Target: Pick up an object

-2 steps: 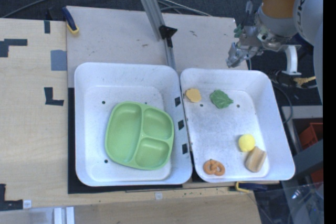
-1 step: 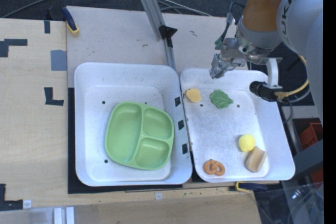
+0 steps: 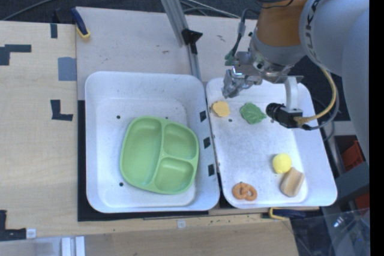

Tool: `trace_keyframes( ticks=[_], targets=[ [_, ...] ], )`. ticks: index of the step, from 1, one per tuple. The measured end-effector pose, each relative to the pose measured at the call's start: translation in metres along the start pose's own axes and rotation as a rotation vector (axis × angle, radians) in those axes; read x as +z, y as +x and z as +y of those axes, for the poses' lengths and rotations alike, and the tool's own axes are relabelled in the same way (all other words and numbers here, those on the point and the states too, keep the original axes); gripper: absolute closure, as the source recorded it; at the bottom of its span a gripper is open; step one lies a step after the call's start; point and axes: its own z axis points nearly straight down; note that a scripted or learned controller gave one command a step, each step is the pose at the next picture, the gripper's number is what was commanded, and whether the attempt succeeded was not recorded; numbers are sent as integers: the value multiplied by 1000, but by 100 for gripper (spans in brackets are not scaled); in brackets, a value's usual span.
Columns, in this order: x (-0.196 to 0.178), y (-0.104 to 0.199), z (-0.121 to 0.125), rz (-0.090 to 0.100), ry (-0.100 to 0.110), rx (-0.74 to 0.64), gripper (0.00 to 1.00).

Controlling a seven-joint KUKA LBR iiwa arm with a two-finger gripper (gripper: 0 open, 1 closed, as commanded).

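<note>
At the near end of the right bin (image 3: 312,189) lie a pretzel (image 3: 244,191), a bread piece (image 3: 291,182) and a yellow ball (image 3: 282,162); the left bin (image 3: 102,129) holds a green divided plate (image 3: 159,154). Farther back lie a green leaf (image 3: 252,113) and a yellow slice (image 3: 221,109); the gripper (image 3: 230,90) hangs just above the slice, and if it is open or closed I cannot tell.

Both white bins (image 3: 96,129) look like smooth plastic, faintly speckled, and the green divided plate (image 3: 159,154) has a soft matt sheen. The bench top (image 3: 30,129) reads as pale wood grain, while the arm (image 3: 342,27) shows glossy orange and smooth grey casing above a metallic gripper (image 3: 231,88).
</note>
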Motion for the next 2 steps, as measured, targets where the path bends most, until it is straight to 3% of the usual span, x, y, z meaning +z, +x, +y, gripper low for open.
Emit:
trace_keyframes(
  ticks=[2],
  targets=[
    [-3, 94, -46, -1, 1, -1, 100]
  ],
)
